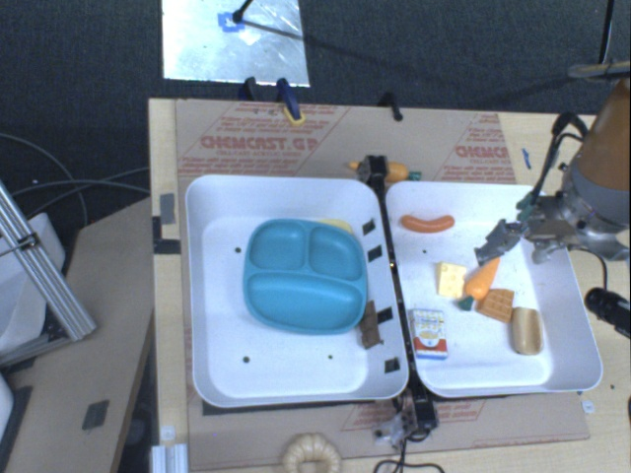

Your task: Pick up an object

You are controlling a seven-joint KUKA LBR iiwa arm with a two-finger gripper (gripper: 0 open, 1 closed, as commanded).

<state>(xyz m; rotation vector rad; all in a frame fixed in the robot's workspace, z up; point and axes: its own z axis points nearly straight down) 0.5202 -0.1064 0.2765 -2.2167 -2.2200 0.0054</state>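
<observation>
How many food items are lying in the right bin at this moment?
6: sausage at the back, cheese, carrot, cracker, bread roll, small carton in front. The gripper may hide more.

A blue sectioned plate [304, 275] lies in the left bin [217, 363]. A shiny foil sheet [233, 26] (blue tape on it) sits beyond the surface [246, 131]. A pale ring [312, 454] rests at the near edge.
</observation>
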